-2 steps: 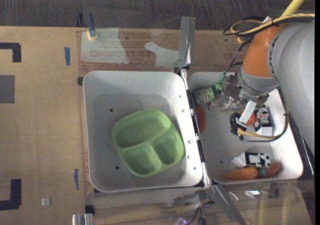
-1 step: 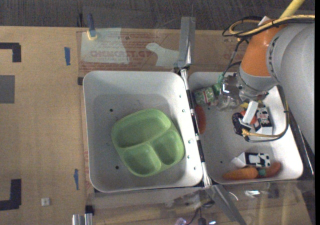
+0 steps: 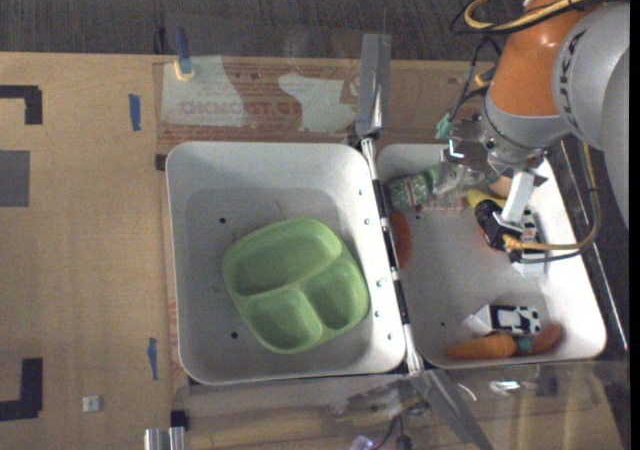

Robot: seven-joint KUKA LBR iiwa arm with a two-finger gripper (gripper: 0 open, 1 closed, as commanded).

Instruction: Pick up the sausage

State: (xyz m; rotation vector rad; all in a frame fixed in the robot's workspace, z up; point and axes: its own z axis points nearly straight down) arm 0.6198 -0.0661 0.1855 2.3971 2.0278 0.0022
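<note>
**Two bins, arm over the right one**

Two white bins sit side by side. Inside the left bin (image 3: 190, 198) lies a green divided plate (image 3: 295, 283). The sausage (image 3: 401, 237), reddish, lies against the left wall of the right bin (image 3: 590, 323), just below a green packet (image 3: 410, 189). The gripper (image 3: 462, 178) hangs over that bin's upper part, to the sausage's right and apart from it; I cannot tell how its jaws stand. A carrot (image 3: 482, 346) lies near the bottom edge.

Even, soft overhead light, faint shadows, slightly grainy and blurred.
</note>
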